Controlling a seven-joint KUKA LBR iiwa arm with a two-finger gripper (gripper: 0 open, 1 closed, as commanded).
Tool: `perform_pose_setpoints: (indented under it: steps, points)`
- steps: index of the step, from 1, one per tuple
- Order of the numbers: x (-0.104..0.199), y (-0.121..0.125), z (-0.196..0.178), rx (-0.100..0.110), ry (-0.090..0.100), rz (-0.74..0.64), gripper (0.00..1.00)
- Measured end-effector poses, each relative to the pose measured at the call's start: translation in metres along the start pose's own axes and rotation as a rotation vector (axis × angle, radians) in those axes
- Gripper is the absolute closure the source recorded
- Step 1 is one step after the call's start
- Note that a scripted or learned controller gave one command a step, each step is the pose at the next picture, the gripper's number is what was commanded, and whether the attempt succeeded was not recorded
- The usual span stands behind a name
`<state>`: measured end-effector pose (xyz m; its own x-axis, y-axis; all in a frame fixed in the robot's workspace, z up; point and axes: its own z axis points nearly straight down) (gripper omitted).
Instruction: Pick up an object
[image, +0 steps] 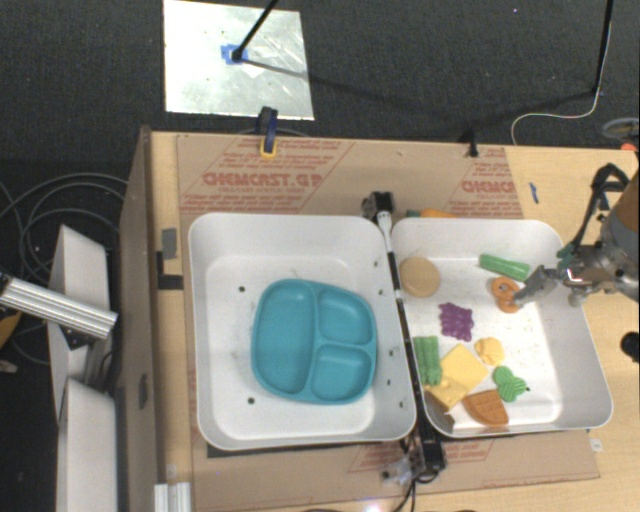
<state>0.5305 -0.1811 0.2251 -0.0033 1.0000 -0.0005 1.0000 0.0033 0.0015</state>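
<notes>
The right bin (580, 380) sits under the gripper (527, 290), crowded with toy food, so candidates lie close. The teal plate (312, 340) lies well off toward the far bin. An orange ring (505, 292) touches the tip; whether it is grasped, I cannot tell.

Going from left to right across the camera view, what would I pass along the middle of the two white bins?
Blue divided plate → tan round cookie → purple grapes → orange ring → the robot's gripper, reaching in from the right.
</notes>
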Motion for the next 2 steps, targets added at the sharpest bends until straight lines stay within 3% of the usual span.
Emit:
perform_pose_setpoints:
  steps: [1,2]
  points:
    - [0.069,0.027,0.071,0.004,0.004,-0.008,0.0]
    - [0.078,0.038,0.145,0.004,0.001,-0.003,0.0]
